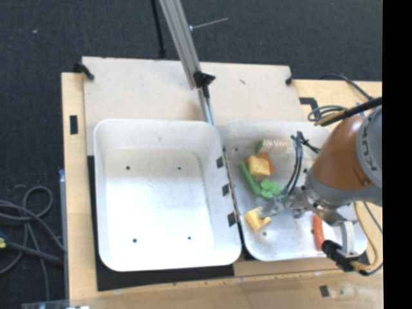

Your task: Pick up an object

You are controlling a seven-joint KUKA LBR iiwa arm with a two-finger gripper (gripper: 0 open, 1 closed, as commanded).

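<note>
One small yellow block (pixel 257 220) lies just beside the tool (pixel 275 206); its grip state unclear

Fixed overhead camera, slanted over 2 bins (pixel 161 192).

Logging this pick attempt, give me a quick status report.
Gripper low in right bin, fingers unclear. Yellow block beside it, not held. Green piece crowds close.

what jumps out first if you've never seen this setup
The orange-banded arm looms over the right bin, reaching in from the right. Under it lies a bright cluster: a yellow block, green pieces, a yellow piece and an orange stick. The left bin is bare white.
</note>
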